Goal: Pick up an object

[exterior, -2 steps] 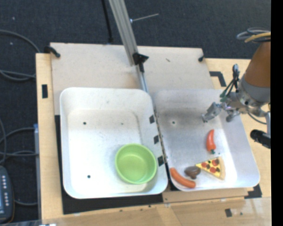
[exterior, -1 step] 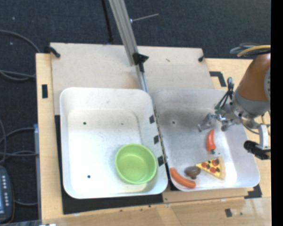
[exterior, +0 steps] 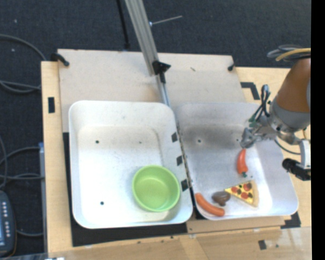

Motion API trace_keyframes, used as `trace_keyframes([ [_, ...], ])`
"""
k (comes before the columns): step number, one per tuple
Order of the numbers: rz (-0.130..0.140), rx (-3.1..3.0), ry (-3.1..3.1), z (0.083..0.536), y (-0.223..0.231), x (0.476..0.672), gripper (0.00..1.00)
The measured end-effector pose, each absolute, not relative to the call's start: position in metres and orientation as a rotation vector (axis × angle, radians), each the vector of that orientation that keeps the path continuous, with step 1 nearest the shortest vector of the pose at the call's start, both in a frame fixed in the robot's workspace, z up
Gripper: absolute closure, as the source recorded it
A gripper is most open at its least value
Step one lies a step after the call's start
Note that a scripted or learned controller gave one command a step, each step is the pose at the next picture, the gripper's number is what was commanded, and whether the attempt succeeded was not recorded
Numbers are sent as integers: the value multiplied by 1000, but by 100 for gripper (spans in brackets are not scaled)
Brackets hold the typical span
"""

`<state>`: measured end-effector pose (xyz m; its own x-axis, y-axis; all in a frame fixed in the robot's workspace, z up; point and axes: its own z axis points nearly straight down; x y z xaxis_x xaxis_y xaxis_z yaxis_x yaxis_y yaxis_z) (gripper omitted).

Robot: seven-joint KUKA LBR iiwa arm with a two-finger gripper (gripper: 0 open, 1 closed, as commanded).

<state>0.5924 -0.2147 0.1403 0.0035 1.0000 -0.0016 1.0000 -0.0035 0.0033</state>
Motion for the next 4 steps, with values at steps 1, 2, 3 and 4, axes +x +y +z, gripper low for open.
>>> trace_keyframes([
  [1, 6, 2214, 2221, 185, -212, 594, 100],
  [2, 7, 2211, 2220, 248, -208, 598, 100],
  [3, 3, 2214, 2226, 250, -208, 599, 100],
  [4, 1, 2214, 2229, 242, -152, 595, 100],
])
